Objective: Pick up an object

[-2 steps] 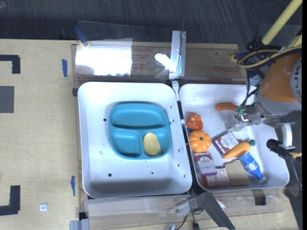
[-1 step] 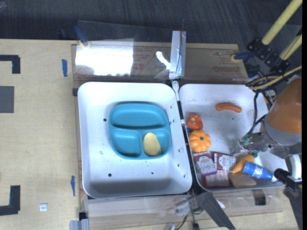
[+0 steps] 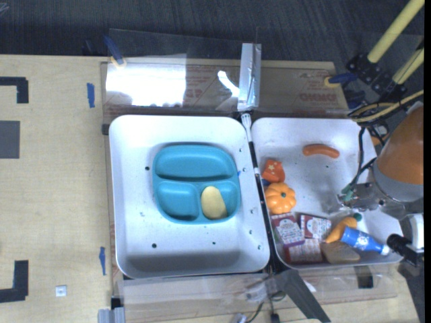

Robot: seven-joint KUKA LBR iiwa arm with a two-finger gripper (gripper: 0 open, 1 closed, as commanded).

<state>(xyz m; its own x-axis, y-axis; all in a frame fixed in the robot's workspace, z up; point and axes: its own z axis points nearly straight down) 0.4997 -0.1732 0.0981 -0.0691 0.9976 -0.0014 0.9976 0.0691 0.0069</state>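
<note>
Pincer (image 3: 351, 198) low over the right bin (image 3: 296, 130), near its right wall, at the end of the grey arm (image 3: 397, 180) reaching in from the right. Open or closed: cannot tell from this slant. Nothing seen held.

Nearest candidate by judgement: blue-and-white tube (image 3: 360, 241), lying flat on the bin floor toward the near right corner, just below the pincer in the picture, that is, toward the desk's near edge. Long axis slanted, running from upper left to lower right. Blue end toward the left and white part toward the right; which end bears the cap is too small to tell. Touching or nearly touching a small orange piece (image 3: 335, 233) at its left end and a brown lump (image 3: 340, 252) below it. Crowded spot, so probably a short shift toward the near edge and a turn of the wrist to close across the tube's narrow width rather than along its length.

Elsewhere in the same bin: sausage (image 3: 321, 151) lying roughly left-right near the far wall, well apart from the pincer; orange pumpkin (image 3: 280, 198) and a red-orange fruit (image 3: 273, 171) along the left wall; two red-and-white packets (image 3: 300, 231) near the front.

Left bin (image 3: 128, 200): blue divided tray (image 3: 195, 163) with a yellow lump (image 3: 213, 202) in its lower right compartment, far from the pincer.
</note>
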